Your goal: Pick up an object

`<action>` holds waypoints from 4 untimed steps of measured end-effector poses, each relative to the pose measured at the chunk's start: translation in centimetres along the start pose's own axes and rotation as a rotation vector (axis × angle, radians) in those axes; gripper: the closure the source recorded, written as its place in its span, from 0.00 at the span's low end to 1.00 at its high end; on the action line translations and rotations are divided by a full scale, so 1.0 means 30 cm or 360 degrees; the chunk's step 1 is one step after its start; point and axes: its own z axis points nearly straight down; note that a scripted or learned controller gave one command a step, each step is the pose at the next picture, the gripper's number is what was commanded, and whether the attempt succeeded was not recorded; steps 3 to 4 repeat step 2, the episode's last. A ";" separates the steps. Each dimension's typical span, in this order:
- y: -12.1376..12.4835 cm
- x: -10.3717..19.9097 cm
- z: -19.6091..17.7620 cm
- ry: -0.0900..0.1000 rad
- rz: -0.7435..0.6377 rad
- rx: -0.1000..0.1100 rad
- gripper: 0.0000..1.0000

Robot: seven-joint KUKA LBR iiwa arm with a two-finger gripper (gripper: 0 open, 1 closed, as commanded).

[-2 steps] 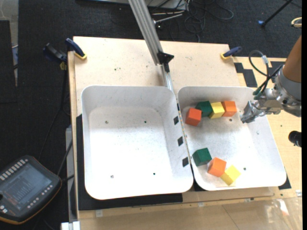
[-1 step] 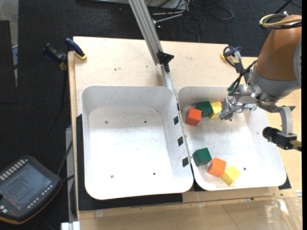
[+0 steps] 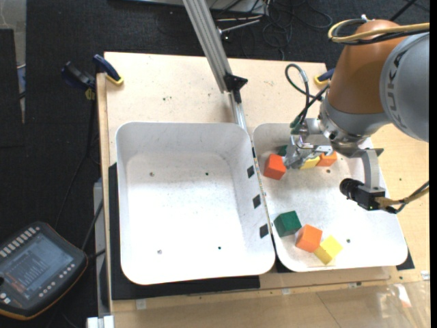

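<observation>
Arm (image 3: 382,74) reaches in above right bin (image 3: 382,251), gripper (image 3: 298,157) low over its far end. Left bin (image 3: 184,197) lies well left of gripper. Cannot tell gripper state. Orange block (image 3: 274,167) just left of gripper, near-touching. Green block (image 3: 287,222), second orange block (image 3: 308,238), yellow block (image 3: 328,249) clustered well below gripper.

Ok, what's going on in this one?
A grey-and-orange arm reaches in from the right, its gripper low over the far end of the right bin, next to an orange block and a yellow block. A green block, another orange block and another yellow block sit at the near end.
</observation>
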 end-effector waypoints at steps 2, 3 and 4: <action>0.110 0.342 0.018 0.0000 0.0002 -0.0006 1.00; 0.110 0.342 0.018 0.0000 0.0002 -0.0006 1.00; 0.110 0.342 0.018 0.0000 0.0002 -0.0006 1.00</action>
